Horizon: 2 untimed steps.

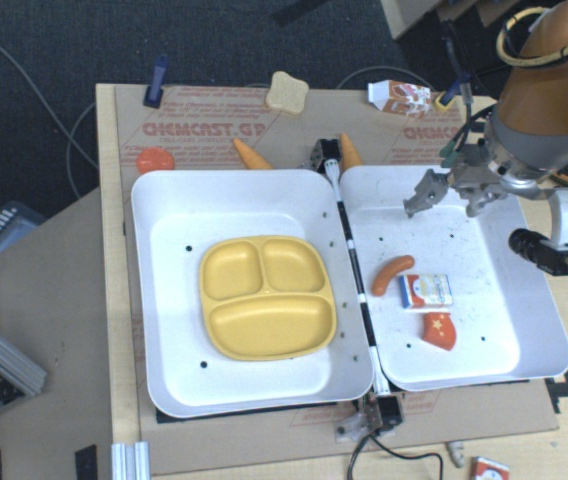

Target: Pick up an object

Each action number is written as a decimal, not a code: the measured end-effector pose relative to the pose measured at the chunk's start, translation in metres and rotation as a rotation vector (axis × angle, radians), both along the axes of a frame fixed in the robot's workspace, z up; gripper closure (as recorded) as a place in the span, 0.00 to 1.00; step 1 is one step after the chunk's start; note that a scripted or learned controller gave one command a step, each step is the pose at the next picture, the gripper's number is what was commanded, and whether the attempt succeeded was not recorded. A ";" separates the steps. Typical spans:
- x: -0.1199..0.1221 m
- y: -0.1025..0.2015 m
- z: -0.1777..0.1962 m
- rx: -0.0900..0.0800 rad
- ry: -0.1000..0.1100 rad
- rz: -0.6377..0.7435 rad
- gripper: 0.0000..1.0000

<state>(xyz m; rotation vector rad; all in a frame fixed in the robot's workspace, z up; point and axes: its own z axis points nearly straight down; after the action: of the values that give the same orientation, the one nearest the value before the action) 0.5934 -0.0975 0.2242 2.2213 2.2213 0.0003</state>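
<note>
Camera view: bench from above.
Gripper [454, 196]: upper right, fingers apart, holding nothing.
Sausage [392, 274]: right bin [524, 358], untouched.

Even, bright overhead light, white bins [164, 368] near blown out with soft glare, faint shadows under the yellow tray [264, 296] and arm [534, 98], dark floor dim at top left, overall soft focus, slight noise, mild edge blur

The tray [264, 298] lies in the left bin [159, 268]; in the right bin [524, 308], the sausage [392, 274] lies left of the carton [426, 290].
</note>
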 end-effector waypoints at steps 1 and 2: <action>-0.006 0.005 -0.064 0.001 0.002 0.000 0.00; -0.019 0.001 -0.140 0.001 0.002 -0.001 0.00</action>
<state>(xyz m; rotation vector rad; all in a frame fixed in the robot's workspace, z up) 0.5748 -0.0962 0.0840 2.2232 2.2221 -0.0014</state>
